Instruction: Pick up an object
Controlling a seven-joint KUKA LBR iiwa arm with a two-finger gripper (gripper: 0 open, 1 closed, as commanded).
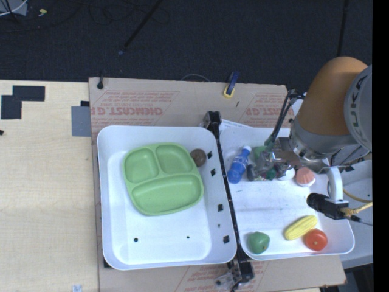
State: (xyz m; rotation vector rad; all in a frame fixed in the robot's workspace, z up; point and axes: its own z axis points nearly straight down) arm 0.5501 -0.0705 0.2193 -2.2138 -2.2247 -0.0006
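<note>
Arm over right bin; blue plastic bottle [238, 166] lies just left of the gripper [267, 170].

I see the small blue bottle with its white cap lying flat in the right white bin [273, 205], near the upper left corner, long axis slanted, cap toward the upper right. The gripper sits low among dark clutter just beside it; I cannot tell how far the fingers are open or whether they grip anything. The same bin holds a pink round object [304, 176], a yellow corn cob toy [301, 227], a red tomato toy [315, 240] and a green pepper toy [259, 242]. The left white bin [115, 224] holds a light green divided plastic plate [163, 178], with a brown ball [198, 157] touching its upper right edge.
</note>
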